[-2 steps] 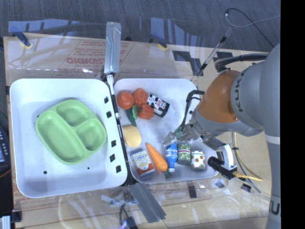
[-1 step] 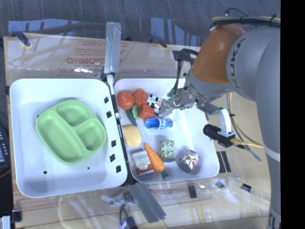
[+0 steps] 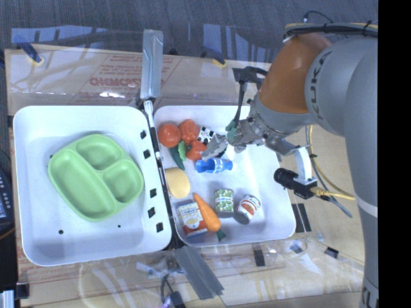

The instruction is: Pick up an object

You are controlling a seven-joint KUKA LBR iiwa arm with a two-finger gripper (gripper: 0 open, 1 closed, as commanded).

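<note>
Gripper metallic, above glossy blue bottle, round tomatoes.

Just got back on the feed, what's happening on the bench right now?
The arm's tool hangs low over the right bin, near the blue bottle and the tomatoes. Nothing visibly sits between its fingers. A carrot and small cans lie further forward. The left bin holds a green divided plate.
</note>
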